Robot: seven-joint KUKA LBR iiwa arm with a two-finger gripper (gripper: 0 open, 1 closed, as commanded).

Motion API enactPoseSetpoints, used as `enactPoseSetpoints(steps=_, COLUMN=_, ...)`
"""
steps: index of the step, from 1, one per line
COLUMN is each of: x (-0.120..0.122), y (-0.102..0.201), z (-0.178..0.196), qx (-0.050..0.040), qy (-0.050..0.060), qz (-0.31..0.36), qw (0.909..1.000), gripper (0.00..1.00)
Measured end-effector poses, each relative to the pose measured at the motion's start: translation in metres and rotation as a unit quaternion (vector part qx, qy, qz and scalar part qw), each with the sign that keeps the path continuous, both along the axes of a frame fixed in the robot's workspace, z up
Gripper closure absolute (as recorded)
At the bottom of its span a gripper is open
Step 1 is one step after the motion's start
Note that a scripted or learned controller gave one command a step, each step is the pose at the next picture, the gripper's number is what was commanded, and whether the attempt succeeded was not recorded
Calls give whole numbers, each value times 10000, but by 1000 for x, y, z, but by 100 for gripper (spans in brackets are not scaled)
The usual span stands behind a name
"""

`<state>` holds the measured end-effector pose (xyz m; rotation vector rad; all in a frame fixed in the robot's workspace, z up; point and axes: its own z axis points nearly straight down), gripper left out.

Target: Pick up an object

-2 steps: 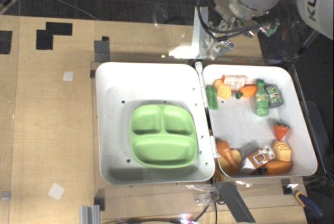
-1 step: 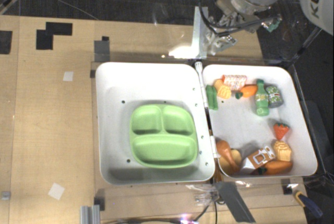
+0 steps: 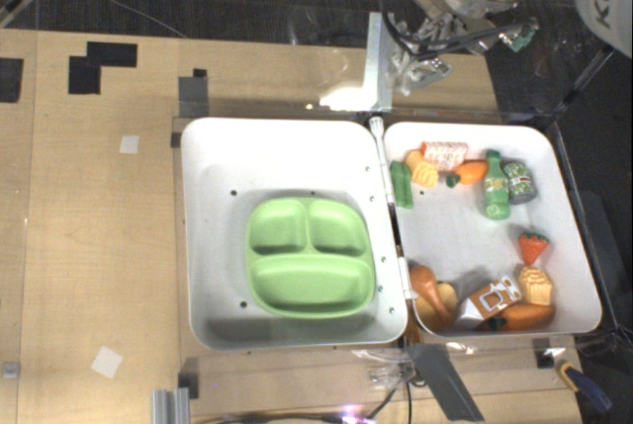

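The right bin point(image 3: 569, 214) holds several toy foods. Along its far side lie a green cucumber point(image 3: 400, 183), a corn cob point(image 3: 425, 173), a pink-and-white packet point(image 3: 445, 153), a carrot point(image 3: 472, 172), a green bottle point(image 3: 497, 190) and a small can point(image 3: 518, 183). A strawberry point(image 3: 534, 246) lies by the right wall. At the near edge sit a brown bread roll point(image 3: 430, 289), a small carton point(image 3: 495, 296), a yellow waffle piece point(image 3: 537, 286) and an orange item point(image 3: 524, 316). My gripper point(image 3: 420, 68) hangs high behind the bins, above the bench near the divider, away from all of these.
The left bin point(image 3: 213, 175) holds a green divided plate point(image 3: 312, 256) near its middle. A metal upright point(image 3: 376, 66) stands just behind the seam between the bins, close to the gripper. Cables trail around the wrist.
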<state>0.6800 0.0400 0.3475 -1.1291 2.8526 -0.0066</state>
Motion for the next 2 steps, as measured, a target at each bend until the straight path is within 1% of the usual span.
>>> enactPoseSetpoints(steps=1, x=-12, y=45, z=-82, qx=-89, qy=340, qz=-78, qw=9994, gripper=100)
enactPoseSetpoints(steps=2, x=-8, y=45, z=-64, qx=-69, qy=244, qz=-84, qw=9996, gripper=100)
